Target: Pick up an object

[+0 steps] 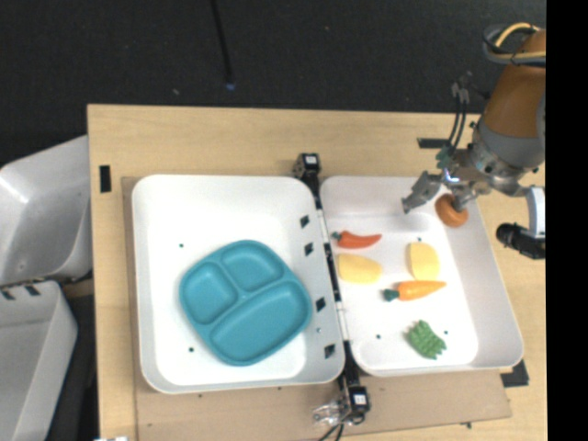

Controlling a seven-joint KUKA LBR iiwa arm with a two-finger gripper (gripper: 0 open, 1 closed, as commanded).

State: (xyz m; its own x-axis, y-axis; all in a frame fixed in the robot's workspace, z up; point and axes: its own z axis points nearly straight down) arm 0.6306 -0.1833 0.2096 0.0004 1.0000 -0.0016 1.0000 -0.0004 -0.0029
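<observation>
Six toy foods are being held in the right bin (487,274); one blue tray (244,300) in the left bin (152,246). The hand's (441,194) grip cannot be told.

So the arm (511,108) comes in from the right side of the view, up near the top corner. You can see the orange band sitting above a grey wrist section, and the whole thing is angled down and toward the left. The tool (439,194) hangs off the bottom of the wrist, low and close to the surface. One grey finger (418,192) sticks out to the left, pretty clear to see. The other finger is harder to make out, looks like it sits further right, so the jaws seem spread apart, though I wouldn't swear to it.
</observation>
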